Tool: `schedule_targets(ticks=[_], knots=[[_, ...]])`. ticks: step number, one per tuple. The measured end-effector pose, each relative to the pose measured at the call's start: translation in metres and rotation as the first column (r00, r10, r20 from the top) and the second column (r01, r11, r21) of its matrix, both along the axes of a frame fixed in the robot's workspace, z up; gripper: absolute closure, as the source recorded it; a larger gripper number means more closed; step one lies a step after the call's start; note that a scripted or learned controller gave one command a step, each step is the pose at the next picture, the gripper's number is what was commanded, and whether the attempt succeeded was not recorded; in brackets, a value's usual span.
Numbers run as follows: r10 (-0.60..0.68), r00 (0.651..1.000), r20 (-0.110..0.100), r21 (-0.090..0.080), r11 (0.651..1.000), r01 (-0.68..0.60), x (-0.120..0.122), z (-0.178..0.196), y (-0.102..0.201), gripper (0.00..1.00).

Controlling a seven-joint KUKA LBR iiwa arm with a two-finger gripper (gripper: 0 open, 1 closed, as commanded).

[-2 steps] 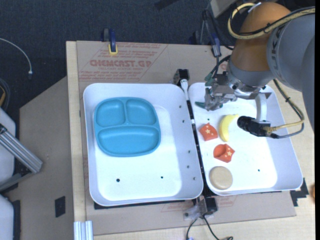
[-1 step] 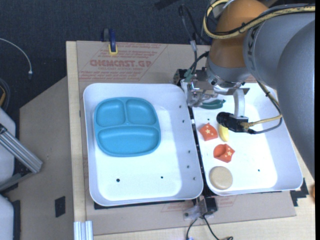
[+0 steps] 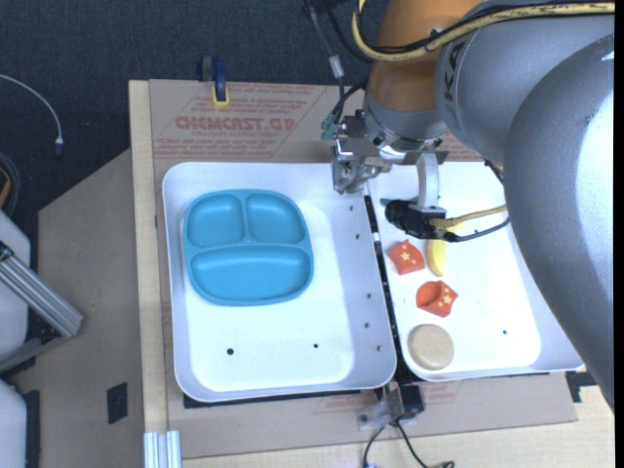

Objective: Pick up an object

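My gripper (image 3: 345,177) hangs over the far end of the ridge between the two bins, just inside the left bin's (image 3: 195,359) back right corner. Nothing shows under it. The right bin (image 3: 507,349) holds the loose things: a red piece (image 3: 406,256), a small yellow piece (image 3: 438,255) right beside it, a second red piece (image 3: 437,298) nearer the front, and a round beige disc (image 3: 430,345) at the front left corner. All of them lie to the right of and nearer than the gripper.
A blue three-compartment tray (image 3: 249,247) lies in the left bin's back half. The grey arm covers the right bin's far right side. A cardboard sheet (image 3: 234,115) lies behind the bins.
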State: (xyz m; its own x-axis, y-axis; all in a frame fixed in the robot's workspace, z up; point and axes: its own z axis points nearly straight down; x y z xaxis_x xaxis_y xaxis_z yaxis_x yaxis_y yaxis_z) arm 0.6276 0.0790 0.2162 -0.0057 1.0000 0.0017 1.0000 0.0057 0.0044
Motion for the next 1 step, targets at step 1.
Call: schedule_targets(ticks=[1], knots=[[-0.004,1.0,-0.003,-0.002,1.0,0.004,-0.0008,-0.0011,-0.0034,0.0]])
